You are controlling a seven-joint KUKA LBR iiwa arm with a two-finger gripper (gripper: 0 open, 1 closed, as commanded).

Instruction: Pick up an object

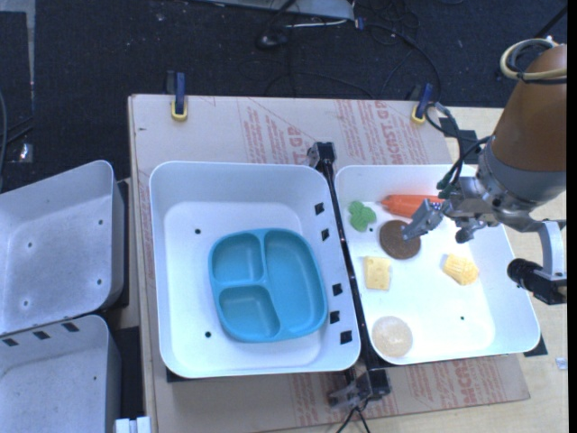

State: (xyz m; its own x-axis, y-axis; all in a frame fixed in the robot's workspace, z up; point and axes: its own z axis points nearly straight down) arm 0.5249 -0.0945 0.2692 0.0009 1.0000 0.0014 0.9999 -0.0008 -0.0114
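Spreading across the middle of the view, the bench (234, 120) carries two shallow white bins side by side. The left bin (176, 242) holds a blue divided plate (267, 284) with three compartments, lying flat near the bin's middle. The right bin (505, 318) holds the small things. The arm (532, 129), grey with an orange band, reaches in from the right, above the far right part of this bin. Its gripper (439, 221) hangs low over the far part of the right bin; one finger points toward the brown round disc (398, 240) and seems to be at its far edge, though whether they touch cannot be told. Whether the gripper is open or closed cannot be made out, and nothing is seen between its fingers. An orange carrot (404, 204) lies just behind the disc, partly under the gripper. A pale round piece (392, 336) sits near the front edge. A yellow block (378, 272) lies just in front of the disc, another yellow piece (461, 268) to its right. A small green piece (361, 215) lies left of the carrot.
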